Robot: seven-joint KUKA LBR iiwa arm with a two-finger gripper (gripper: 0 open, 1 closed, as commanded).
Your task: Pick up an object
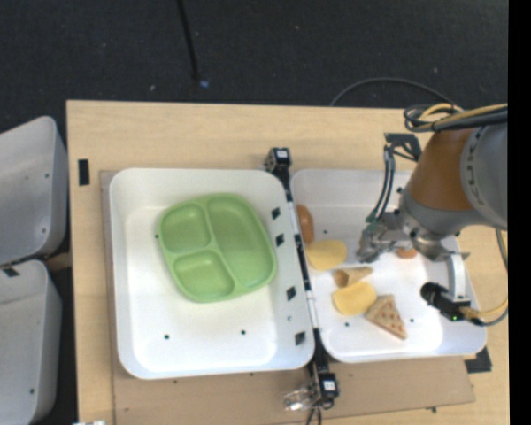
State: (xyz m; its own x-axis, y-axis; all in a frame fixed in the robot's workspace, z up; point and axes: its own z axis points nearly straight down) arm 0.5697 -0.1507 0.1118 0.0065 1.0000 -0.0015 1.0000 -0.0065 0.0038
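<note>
1. In the camera view, we took the right-hand shallow white plastic bin (336,187) as our landmark. Inside it lay several small toy-food pieces: a pale yellow rounded piece (326,254) near its left wall, a tan wedge (353,276) just below that, a yellow-orange lump (354,299) lower still, and a triangular pizza-like slice (388,317) towards the bin's near edge. A brown-orange piece (305,223) sat against the left wall.

2. The grey two-finger gripper (372,243) hung over the middle of that bin, just beside the pale yellow piece and above the tan wedge. We could not tell how its tip was set or whether it gripped anything; no piece showed in its hold.

3. To the left of the landmark bin sat the second white bin (128,326), bearing a green three-compartment plastic plate (217,248).

4. We judged the food pieces light, stiff and smooth, so likely to slip. The tan wedge seemed nearest; taking it across its flat sides looked soundest.

5. We could read no brands, labels or writing anywhere.
</note>
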